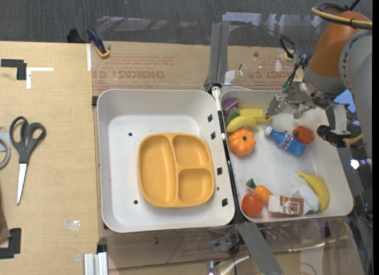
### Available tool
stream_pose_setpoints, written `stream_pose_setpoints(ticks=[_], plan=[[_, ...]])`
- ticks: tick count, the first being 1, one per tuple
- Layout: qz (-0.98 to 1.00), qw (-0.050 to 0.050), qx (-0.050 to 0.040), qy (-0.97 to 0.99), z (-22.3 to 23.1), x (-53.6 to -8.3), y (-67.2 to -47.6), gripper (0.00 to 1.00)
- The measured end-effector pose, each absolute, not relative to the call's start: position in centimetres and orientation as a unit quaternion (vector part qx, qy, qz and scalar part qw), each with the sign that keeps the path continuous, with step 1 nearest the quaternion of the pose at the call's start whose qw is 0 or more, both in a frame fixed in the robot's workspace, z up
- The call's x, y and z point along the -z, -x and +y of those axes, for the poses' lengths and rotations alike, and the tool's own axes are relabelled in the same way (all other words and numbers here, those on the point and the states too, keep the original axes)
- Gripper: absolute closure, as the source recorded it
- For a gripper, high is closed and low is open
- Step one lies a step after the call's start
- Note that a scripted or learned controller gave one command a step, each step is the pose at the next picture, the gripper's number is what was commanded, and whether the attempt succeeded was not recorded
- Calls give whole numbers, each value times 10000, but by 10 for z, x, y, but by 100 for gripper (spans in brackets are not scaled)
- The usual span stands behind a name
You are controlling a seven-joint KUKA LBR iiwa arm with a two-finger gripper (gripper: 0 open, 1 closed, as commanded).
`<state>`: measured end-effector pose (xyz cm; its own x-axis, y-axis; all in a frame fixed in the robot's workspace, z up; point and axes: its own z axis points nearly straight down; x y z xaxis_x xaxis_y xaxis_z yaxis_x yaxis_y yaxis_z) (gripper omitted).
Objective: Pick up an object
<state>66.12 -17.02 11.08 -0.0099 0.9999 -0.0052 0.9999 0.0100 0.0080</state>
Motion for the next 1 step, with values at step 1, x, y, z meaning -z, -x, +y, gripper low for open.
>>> stream_pose_setpoints(ticks=[1], plan=[[6593, 7, 5, -7519, -197, -93, -599, 0]])
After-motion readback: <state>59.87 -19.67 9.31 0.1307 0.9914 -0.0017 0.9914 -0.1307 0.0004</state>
